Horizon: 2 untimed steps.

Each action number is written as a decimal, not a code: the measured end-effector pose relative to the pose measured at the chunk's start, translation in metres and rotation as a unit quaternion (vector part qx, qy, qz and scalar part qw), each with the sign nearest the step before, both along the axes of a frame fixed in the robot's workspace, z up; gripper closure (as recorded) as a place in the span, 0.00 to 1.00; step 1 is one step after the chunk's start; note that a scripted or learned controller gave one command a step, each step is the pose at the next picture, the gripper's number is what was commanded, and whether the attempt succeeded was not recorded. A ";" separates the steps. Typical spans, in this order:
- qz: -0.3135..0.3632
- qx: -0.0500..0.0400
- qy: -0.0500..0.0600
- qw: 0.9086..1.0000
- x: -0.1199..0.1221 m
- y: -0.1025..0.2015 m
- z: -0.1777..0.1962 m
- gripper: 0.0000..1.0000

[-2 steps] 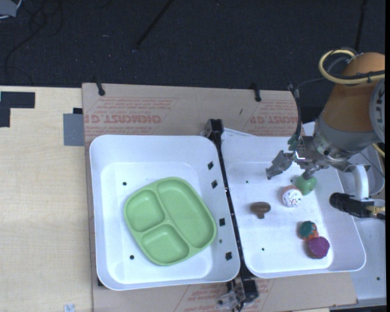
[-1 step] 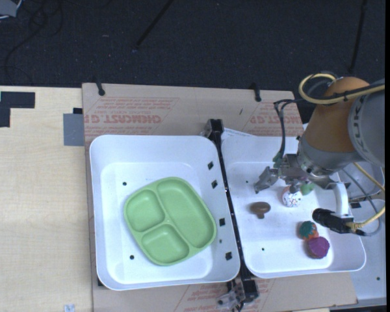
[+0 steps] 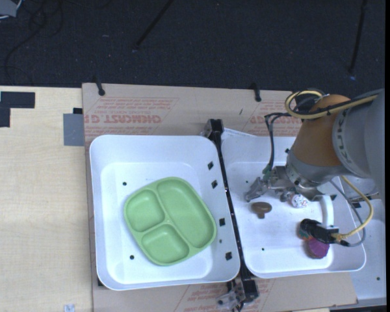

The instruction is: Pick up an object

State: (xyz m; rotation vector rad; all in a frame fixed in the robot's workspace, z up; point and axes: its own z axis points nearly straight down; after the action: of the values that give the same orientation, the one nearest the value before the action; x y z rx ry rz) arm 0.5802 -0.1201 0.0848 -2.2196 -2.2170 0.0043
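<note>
- The gripper (image 3: 257,191) hung low in the right bin (image 3: 273,270), near the bin's middle, and the arm reached in from the right side.
- A small brown object (image 3: 261,208) lay on the bin floor just below the gripper in the camera view. I could not tell if the two touched.
- Whether the gripper was open or closed could not be told from this view. Nothing was seen held in it.
- I judged that the step in hand was the approach to a grasp, and that the pick itself was not yet done.
- The brown object seemed the most likely target, because it was the nearest one.
- The next move probably called for centring the gripper over that object, going down to the floor, closing on it and then lifting straight up.
- Other candidates were in the same bin: a small white ball with red marks (image 3: 299,201) close under the wrist, and a purple object (image 3: 317,248) nearer the front right corner.
- The left bin (image 3: 110,168) held a green divided plate (image 3: 169,221), well apart from the gripper.
- Red printed letters were on the cardboard sheet (image 3: 127,117) under the bins. They stood upside down, and I could not read them with certainty.
- No brand or label was readable on the objects.
</note>
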 end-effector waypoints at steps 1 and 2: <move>-0.002 0.000 -0.001 1.000 0.000 -0.001 0.013 1.00; -0.003 -0.001 -0.003 1.000 0.000 -0.004 0.055 1.00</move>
State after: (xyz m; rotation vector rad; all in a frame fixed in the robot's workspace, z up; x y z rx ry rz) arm 0.5807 -0.1244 0.1401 -2.2299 -2.2141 -0.0008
